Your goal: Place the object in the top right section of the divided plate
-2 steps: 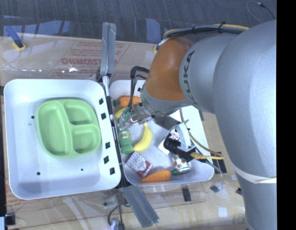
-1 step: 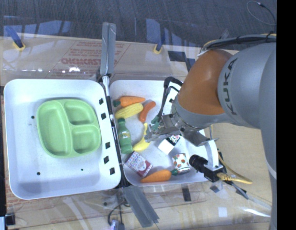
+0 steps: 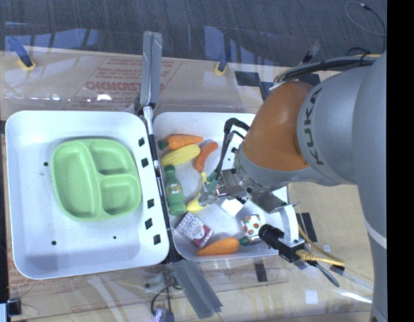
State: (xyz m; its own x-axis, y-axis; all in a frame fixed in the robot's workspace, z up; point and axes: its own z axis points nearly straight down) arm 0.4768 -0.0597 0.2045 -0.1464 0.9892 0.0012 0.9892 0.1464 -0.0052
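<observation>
A light green divided plate [image 3: 96, 177] lies in the left bin [image 3: 32, 247], its three sections bare. My gripper [image 3: 210, 192] is low in the right bin [image 3: 193, 123], among the toy food, just right of a green bottle [image 3: 174, 190] and over a small yellow item [image 3: 195, 205]. The arm covers the right half of that bin. Around the gripper lie an orange carrot [image 3: 182, 141], a yellow corn cob [image 3: 180, 155], a small red-orange piece [image 3: 205, 155], a red and white packet [image 3: 193, 228] and a second carrot [image 3: 219, 247].
A small round multicoloured item [image 3: 251, 225] sits near the right bin's front edge, beside the arm. A grey divider wall [image 3: 153, 180] with black clips separates the two bins. The left bin's white floor surrounds the plate.
</observation>
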